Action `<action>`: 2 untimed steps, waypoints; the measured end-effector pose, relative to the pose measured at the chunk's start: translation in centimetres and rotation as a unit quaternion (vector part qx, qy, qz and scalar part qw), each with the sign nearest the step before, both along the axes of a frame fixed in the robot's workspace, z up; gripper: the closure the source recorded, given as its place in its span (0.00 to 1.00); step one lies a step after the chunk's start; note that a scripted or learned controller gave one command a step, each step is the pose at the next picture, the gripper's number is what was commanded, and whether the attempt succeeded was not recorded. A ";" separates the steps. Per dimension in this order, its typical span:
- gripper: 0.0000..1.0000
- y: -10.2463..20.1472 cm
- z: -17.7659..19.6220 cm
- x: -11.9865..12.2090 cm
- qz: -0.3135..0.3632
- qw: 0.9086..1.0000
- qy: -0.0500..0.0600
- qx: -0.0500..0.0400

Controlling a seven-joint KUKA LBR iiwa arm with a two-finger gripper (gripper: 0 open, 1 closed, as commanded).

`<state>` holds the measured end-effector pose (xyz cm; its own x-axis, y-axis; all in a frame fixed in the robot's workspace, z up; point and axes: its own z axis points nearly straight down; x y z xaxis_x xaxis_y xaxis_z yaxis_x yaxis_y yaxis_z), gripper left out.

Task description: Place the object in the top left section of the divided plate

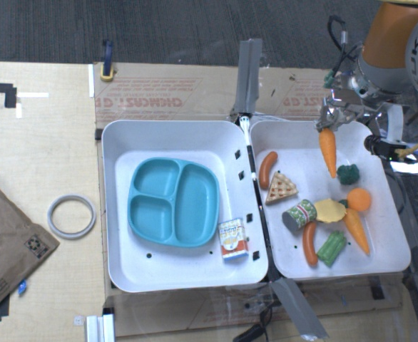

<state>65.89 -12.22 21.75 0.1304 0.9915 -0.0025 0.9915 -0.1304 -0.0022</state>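
The grey arm with its orange band is cut off by the top and right edges. Where the metal two-finger gripper meets the top of the long orange toy carrot, the fingertips blur into dark shapes (too small to separate). Far left of the fingers, a brown cardboard box runs off the frame.
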 end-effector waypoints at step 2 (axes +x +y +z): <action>0.00 -0.1 3.4 0.0 -0.126 0.992 -0.001 0.000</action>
